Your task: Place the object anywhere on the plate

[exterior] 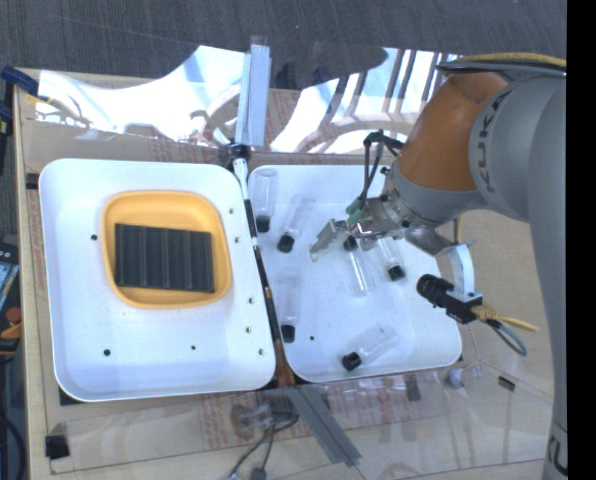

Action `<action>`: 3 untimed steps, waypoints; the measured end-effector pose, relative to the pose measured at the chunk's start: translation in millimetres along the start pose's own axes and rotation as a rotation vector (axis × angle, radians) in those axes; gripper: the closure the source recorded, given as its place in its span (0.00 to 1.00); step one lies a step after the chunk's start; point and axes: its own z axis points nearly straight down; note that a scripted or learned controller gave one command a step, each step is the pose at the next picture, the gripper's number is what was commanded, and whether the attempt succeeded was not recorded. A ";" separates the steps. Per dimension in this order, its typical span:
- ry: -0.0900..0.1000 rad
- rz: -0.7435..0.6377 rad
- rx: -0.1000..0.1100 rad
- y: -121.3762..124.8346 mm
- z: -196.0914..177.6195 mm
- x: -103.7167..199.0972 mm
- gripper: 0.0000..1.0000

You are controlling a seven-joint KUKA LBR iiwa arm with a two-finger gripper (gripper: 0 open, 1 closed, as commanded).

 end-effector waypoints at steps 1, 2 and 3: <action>0.001 -0.217 0.002 -0.4 -2.3 44.9 0.00; 0.000 -0.488 0.003 1.7 6.3 91.9 0.00; -0.004 -0.724 -0.004 66.5 -44.3 109.3 0.00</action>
